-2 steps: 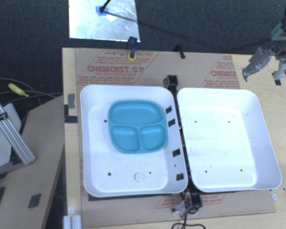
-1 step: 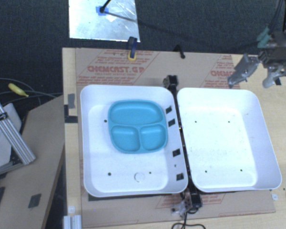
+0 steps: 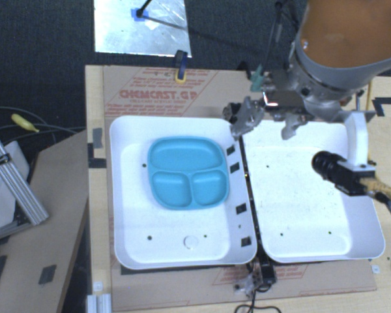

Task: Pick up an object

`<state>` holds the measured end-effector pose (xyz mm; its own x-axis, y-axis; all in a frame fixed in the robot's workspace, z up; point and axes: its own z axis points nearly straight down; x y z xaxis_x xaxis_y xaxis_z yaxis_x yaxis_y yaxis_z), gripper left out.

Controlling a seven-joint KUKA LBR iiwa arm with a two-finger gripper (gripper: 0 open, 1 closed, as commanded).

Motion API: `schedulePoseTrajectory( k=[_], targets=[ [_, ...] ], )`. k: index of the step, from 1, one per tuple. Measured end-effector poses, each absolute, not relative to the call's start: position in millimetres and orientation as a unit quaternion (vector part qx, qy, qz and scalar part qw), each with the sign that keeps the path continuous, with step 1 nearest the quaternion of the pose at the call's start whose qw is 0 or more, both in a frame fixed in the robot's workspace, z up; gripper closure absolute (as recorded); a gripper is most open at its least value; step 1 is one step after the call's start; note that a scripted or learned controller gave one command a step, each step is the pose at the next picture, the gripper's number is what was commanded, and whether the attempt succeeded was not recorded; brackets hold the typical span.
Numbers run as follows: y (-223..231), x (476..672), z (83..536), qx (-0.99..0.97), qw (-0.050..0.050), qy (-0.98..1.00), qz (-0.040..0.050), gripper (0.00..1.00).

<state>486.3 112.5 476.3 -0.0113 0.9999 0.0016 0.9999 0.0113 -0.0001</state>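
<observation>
While the hand [image 3: 268,124] hangs over the back edge between the bins, finger state unclear, the blue plate [image 3: 187,173] sits untouched in the left bin [image 3: 127,175]; pick not started.

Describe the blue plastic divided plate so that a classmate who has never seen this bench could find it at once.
Find the left shallow white bin of the two. In its middle lies the blue plastic divided plate. It is the bin's one coloured thing, with three moulded compartments.

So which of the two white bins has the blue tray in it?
The left bin: the blue divided tray lies inside it. The right bin sits under the arm's gripper.
</observation>
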Motion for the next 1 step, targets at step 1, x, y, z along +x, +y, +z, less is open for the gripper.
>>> schedulePoseTrajectory(
  k=[1],
  targets=[
    [108.0,487.2,489.7,-0.705,-0.001,-0.709,-0.0028,1.0]
  ],
)
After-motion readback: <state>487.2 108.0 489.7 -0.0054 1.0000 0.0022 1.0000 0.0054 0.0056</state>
